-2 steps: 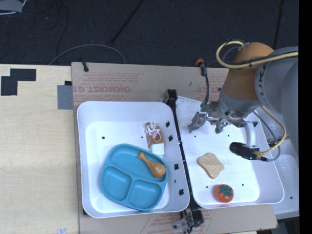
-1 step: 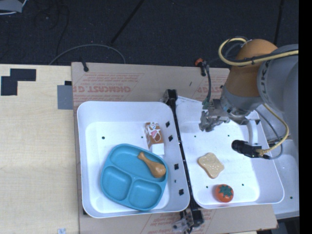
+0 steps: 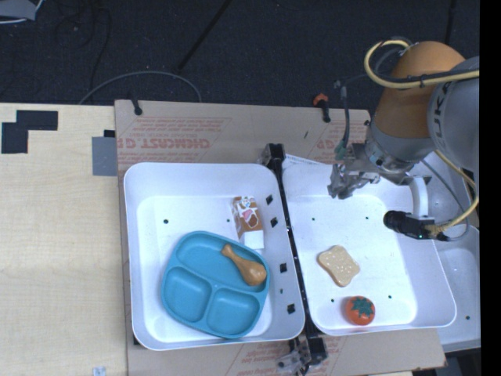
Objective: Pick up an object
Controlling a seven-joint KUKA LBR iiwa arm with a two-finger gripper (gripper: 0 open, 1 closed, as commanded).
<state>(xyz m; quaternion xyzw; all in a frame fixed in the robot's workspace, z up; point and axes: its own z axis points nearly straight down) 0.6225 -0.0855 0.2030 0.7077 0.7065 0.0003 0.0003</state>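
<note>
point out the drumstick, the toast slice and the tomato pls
drumstick [image 3: 244,265]: camera view, middle of the shaft, lying on the blue plate in the left bin.
toast slice [image 3: 338,265]: camera view, centre of the slice, right bin floor.
tomato [image 3: 360,310]: camera view, top of the fruit, right bin's near corner.

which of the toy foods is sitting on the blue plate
The drumstick. It lies on the blue plate in the left bin; the bread and tomato lie in the right bin.

Brown cardboard [image 3: 196,135] is lying under both bins on the pale worktop [image 3: 55,249]; black cables [image 3: 141,75] are trailing behind.
</note>
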